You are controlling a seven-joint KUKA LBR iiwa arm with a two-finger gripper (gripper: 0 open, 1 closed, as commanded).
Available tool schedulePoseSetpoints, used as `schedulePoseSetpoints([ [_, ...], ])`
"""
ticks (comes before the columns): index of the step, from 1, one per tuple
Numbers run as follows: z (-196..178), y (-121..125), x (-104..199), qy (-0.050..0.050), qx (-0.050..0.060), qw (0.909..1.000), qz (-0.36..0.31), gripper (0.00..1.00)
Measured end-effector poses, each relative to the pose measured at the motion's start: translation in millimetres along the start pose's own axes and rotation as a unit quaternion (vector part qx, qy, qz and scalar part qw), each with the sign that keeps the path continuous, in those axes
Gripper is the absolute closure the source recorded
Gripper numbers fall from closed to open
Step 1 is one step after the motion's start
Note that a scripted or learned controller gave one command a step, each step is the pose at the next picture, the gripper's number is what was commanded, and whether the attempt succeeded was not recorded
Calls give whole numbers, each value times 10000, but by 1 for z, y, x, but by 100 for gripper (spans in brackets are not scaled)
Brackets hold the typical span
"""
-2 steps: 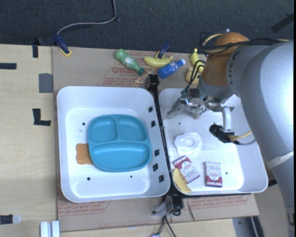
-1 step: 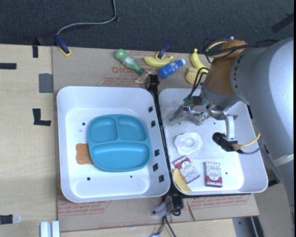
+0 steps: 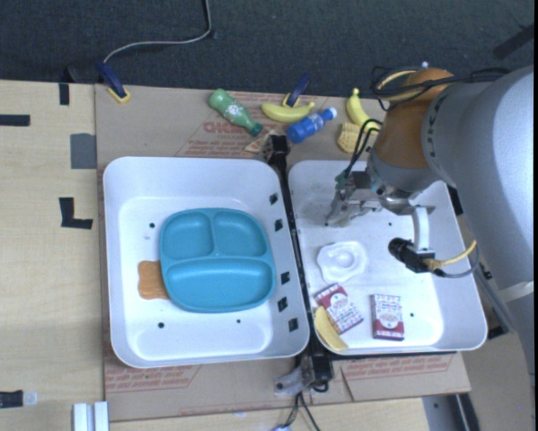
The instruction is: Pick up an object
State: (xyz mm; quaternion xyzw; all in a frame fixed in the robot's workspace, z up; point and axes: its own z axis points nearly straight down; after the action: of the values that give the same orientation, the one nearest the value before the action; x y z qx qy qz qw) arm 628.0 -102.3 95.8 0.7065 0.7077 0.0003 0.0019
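In the right bin [image 3: 448,330] lie a white fried-egg toy [image 3: 341,259], two small red-and-white boxes [image 3: 339,307] [image 3: 387,316] and a yellow banana-like piece [image 3: 328,328] at the front left corner. My gripper [image 3: 345,206] hangs low over the bin's bare back-left area, just behind the egg toy. Nothing shows between its fingers. The left bin [image 3: 129,187] holds a blue divided plate [image 3: 217,259] with an orange-brown piece [image 3: 150,280] tucked under its left side.
Behind the bins, on the cardboard, lie a green bottle [image 3: 234,111], a yellow banana [image 3: 288,110], a blue bottle [image 3: 311,125] and another yellow toy [image 3: 354,119]. The arm's grey body and orange band [image 3: 412,124] cover the right bin's back right. A black cable runs across the dark floor.
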Motion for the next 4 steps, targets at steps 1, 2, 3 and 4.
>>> schedulePoseSetpoints([
  [1, -75, 18, -38, 1, 8, 10000, 5, 100],
  [2, -130, -19, 33, 17, 14, 10000, -7, 100],
  [3, -110, -43, 106, 15, 25, 10000, -5, 100],
  [4, -110, -43, 105, 14, 23, 10000, -2, 0],
])
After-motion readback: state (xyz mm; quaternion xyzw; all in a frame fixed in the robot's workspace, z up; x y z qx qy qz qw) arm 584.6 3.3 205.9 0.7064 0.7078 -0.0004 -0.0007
